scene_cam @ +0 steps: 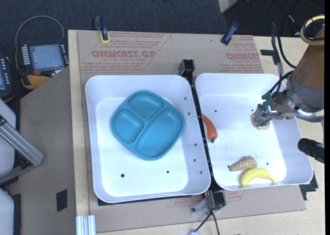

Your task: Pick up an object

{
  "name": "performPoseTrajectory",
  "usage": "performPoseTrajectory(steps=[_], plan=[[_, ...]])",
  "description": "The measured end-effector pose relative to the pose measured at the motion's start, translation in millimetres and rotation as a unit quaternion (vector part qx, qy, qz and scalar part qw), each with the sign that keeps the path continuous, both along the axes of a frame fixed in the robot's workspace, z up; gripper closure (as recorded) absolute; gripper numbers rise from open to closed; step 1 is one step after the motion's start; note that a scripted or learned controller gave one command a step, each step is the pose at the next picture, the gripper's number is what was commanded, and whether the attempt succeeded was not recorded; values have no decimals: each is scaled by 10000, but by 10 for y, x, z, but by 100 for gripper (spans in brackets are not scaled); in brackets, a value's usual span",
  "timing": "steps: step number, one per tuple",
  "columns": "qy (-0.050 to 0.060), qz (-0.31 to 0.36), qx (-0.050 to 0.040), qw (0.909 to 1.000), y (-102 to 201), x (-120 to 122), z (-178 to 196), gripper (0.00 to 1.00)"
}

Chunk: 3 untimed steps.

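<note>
Gripper (261, 120) sits over the right bin (227, 87), right of frame centre, above bare bin floor. Can't tell its open/closed state from this angle; nothing visibly held.

Candidate objects, all in the right bin: the banana (256, 177) and the tan ginger-like piece (243, 164) lie toward the lower edge of the frame, almost straight below the gripper, apart from it. The two touch or nearly touch, ginger piece just up-left of the banana. Banana's long axis runs roughly left-right, curving down at the ends. The orange carrot (209, 128) lies to the gripper's left against the bin's left wall, long axis running mostly up-down in frame.

Left bin (98, 95) holds a blue divided plate (148, 124), well apart from the gripper.

Judgement: the banana pair is the more open target; the carrot hugs the wall, so it is harder to grasp.
</note>
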<state>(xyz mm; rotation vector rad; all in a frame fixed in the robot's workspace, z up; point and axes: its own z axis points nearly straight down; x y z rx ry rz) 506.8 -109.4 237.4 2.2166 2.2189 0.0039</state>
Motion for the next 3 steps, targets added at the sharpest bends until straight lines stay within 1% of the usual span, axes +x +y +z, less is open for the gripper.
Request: performPoseTrajectory(steps=[1, 2, 3], plan=[[39, 2, 14, 10000, 484, -99, -44, 100], [42, 18, 19, 10000, 1062, -142, -127, 100], [18, 23, 13, 10000, 1616, 22, -117, 100]])
